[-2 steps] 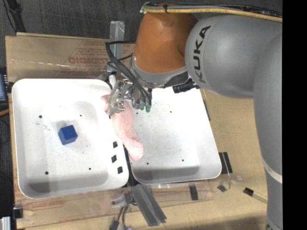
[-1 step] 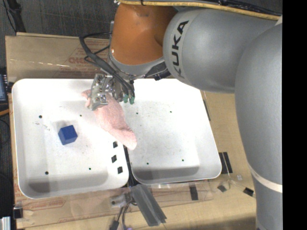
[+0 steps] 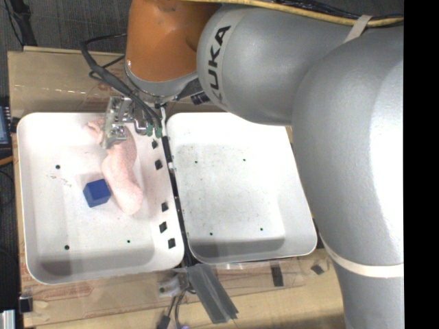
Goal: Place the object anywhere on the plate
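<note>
A small blue cube [image 3: 97, 192] lies in the left bin [image 3: 41, 252], left of centre. Touching its right side is a pale pink, elongated thing [image 3: 123, 173] that runs from the bin's middle toward the back; I cannot tell whether it is the plate. A smaller pink patch [image 3: 92, 127] shows near the bin's back wall. My gripper [image 3: 120, 125] hangs over the back of the left bin, just above the upper end of the pink thing and well behind the cube. Nothing is visibly held in it.
The right bin [image 3: 236, 245] sits beside the left one, with a black-marked divider edge [image 3: 167, 184] between them. The grey arm with its orange band [image 3: 161, 33] covers the back and right of the view. Wooden bench [image 3: 41, 74] surrounds the bins.
</note>
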Controlling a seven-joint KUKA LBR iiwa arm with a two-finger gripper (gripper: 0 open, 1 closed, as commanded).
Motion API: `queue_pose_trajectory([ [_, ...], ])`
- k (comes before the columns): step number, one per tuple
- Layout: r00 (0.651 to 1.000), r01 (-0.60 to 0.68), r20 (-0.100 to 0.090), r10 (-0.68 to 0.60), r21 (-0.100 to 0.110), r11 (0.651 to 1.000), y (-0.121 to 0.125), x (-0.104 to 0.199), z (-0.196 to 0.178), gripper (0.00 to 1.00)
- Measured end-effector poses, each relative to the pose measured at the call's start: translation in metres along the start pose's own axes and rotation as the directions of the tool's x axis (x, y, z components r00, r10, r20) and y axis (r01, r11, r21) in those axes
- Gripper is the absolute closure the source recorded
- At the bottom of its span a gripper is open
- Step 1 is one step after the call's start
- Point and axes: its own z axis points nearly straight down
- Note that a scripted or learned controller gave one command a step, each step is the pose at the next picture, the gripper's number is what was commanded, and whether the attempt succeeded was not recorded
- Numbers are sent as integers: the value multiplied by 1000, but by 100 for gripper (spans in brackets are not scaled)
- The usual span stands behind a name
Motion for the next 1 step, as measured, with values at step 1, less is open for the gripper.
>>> queue_pose_trajectory([
  [1,1000,0,1,0,0,1000,0,0,-1,0],
])
